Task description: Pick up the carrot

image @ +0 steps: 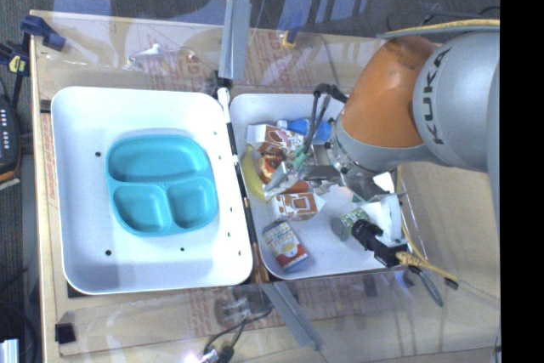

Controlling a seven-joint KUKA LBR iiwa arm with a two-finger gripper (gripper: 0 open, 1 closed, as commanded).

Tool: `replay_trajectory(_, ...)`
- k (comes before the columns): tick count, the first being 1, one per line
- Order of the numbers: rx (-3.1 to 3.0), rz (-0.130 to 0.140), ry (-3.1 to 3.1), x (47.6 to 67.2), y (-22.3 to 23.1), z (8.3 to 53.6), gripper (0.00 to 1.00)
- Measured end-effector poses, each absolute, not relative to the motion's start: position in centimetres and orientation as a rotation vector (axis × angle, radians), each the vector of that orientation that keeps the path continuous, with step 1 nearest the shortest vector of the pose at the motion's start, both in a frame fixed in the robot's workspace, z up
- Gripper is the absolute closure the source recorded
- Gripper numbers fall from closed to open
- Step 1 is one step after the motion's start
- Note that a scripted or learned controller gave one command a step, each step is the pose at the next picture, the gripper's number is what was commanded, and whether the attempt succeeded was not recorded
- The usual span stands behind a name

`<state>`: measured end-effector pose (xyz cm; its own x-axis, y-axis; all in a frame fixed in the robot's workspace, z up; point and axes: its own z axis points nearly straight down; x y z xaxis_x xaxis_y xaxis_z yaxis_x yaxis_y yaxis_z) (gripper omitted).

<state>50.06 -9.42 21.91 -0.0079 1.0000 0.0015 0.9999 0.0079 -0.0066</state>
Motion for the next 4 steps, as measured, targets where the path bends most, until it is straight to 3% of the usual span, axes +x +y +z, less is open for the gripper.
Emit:
replay_trajectory(1, -2.083, 0.002, -2.348, 53.5, -13.8, 9.1, 0.0)
replay_trajectory(2, -1.878, 0.012, -2.504, 63.7, -14.7, 9.3, 0.0)
replay_trajectory(3, -1.729, 0.002, -2.619, 62.1, -17.5, 11.9, 0.0)
replay_trajectory(4, -1.806, 0.001, -2.572, 61.6, -21.0, 18.0, 0.0)
